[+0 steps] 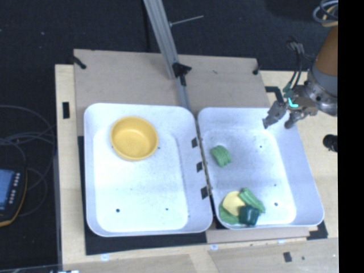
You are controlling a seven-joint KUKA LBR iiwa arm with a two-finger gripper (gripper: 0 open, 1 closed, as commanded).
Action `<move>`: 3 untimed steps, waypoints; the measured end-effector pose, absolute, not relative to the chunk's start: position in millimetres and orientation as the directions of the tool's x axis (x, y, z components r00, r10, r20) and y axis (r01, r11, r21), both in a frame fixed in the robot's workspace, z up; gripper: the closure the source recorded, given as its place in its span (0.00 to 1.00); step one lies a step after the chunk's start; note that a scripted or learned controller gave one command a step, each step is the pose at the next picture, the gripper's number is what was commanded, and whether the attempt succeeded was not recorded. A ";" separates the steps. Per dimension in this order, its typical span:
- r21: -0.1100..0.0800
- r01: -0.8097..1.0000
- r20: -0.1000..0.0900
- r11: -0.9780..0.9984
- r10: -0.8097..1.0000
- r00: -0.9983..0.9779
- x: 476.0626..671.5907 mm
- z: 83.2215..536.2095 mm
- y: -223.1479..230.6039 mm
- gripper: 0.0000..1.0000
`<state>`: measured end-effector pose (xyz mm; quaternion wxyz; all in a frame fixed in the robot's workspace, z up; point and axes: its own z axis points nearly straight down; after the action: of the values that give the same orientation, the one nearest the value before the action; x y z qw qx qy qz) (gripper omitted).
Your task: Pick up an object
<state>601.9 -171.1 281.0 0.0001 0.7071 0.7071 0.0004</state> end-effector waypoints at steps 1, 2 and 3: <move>0.001 1.000 0.000 0.000 1.000 0.000 602.0 281.1 -171.1 0.00; -0.003 1.000 0.000 -0.001 1.000 0.001 593.6 235.2 -173.5 0.00; -0.004 1.000 0.000 -0.001 1.000 0.001 589.0 177.4 -182.2 0.00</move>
<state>589.0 -182.2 177.4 -0.0016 0.7076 0.7066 -0.0016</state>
